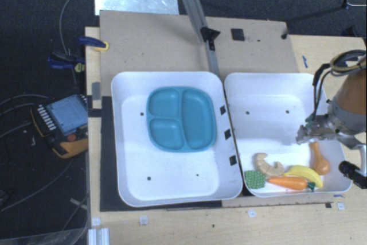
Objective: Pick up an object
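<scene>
There are no words, numbers or brand names that can be read here. The small grey and orange box with rows of buttons [62, 123] on the dark floor to the left of the bench may have marks on it, but they are too tiny and blurry to read.

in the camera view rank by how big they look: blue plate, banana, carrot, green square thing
1. blue plate, by far the largest
2. and 3. banana and carrot, which look about the same length, so no ranking between them
4. green square thing, the smallest
</scene>
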